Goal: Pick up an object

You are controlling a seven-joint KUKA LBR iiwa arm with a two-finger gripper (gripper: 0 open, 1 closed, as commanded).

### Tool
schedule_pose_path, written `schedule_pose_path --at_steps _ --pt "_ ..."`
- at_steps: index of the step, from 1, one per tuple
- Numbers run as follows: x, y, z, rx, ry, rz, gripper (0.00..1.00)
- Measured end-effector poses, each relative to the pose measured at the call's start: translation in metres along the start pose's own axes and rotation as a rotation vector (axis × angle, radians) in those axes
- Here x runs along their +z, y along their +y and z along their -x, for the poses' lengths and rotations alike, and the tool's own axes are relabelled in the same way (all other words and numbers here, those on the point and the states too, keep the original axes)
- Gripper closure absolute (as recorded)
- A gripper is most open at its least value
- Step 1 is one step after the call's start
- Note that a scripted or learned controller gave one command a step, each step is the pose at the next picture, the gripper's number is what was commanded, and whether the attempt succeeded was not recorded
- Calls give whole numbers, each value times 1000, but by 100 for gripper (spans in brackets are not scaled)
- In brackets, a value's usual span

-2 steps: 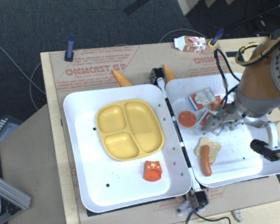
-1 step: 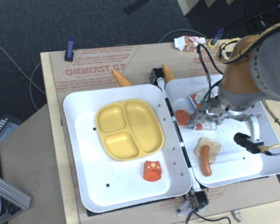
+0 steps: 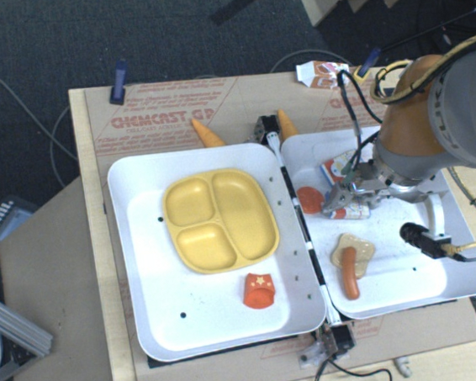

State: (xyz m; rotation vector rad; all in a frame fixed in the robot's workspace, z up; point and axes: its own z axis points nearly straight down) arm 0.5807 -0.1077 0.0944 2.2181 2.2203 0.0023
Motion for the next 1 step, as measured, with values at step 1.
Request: schedule_pose_path --at_steps 1 --pt "-91 8 -73 -1 2 -2 100"
